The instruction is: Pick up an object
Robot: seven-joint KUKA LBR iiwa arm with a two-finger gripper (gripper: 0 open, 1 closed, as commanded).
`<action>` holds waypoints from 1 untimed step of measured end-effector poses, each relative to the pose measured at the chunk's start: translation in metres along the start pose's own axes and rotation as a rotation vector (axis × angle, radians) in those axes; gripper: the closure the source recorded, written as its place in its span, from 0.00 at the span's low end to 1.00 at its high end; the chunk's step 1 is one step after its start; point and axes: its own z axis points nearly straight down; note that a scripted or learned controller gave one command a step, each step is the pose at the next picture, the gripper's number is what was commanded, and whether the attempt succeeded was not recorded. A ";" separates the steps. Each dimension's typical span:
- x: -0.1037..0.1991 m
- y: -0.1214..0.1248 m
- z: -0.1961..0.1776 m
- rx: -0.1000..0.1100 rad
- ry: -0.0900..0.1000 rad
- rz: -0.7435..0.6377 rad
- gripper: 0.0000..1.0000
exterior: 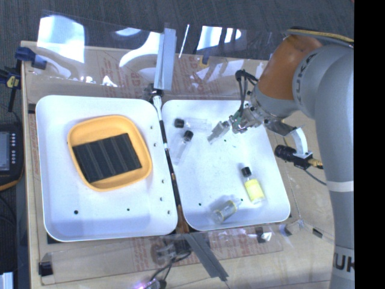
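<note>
Reaching in from the right across a pale wooden bench point(240, 257), under glossy clear sheeting: a smooth grey arm with an orange band point(313, 71), ending in a small grey two-finger gripper point(236, 124).

Hangs low over the upper middle of the right shallow white plastic bin point(204, 173), tip pointing down and to the left. Open, shut or clamped: cannot tell at this slant.

Just beside the tip, on its lower left: a slender clear plastic tube point(216, 131), lying tilted on the matte bin floor. Touching the gripper or merely next to it: cannot tell.

Further left, near the bin's inner wall: one clear vial with a round black cap point(178, 123) and a second clear black-capped vial point(187, 135), close together.

Toward the lower right corner: a small yellow bottle with a black cap point(254, 189), lying flat, well apart from the gripper. Near the front rim: a stubby clear jar point(224, 209) on its side.

In the left shallow white plastic bin point(60, 209): a rounded-square orange tray point(135, 131) with a raised lip, holding a dark ribbed rectangular panel point(107, 156) set slightly askew.
</note>
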 end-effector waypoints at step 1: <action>0.044 0.058 0.034 -0.017 -0.009 -0.130 0.00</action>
